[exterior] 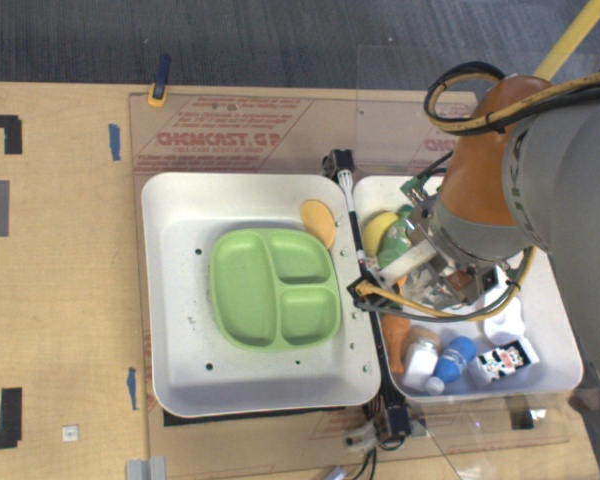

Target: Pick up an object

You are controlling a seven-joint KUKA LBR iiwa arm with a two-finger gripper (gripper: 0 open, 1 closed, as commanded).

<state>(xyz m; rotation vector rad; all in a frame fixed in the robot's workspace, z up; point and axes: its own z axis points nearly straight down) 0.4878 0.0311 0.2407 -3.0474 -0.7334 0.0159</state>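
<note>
The arm reaches down into the right bin [565, 353], and my gripper [442, 286] is low among the objects there, its tips hidden by the wrist. A yellow-green fruit-like object [379, 230] lies at the bin's upper left, just left of the wrist. Near the front of that bin lie a blue-and-white bottle [448, 361], a small clear bottle with a white cap [418, 360], a black-and-white toy [504, 360] and something orange [396, 328]. In the left bin [170, 268] sits a green divided plate [276, 288] with a yellow-orange oval object [319, 220] beyond it.
A black divider rail [352, 218] runs between the two bins. The bins rest on a cardboard sheet [230, 133] over the wooden bench. Blue tape marks [114, 140] dot the bench at the left.
</note>
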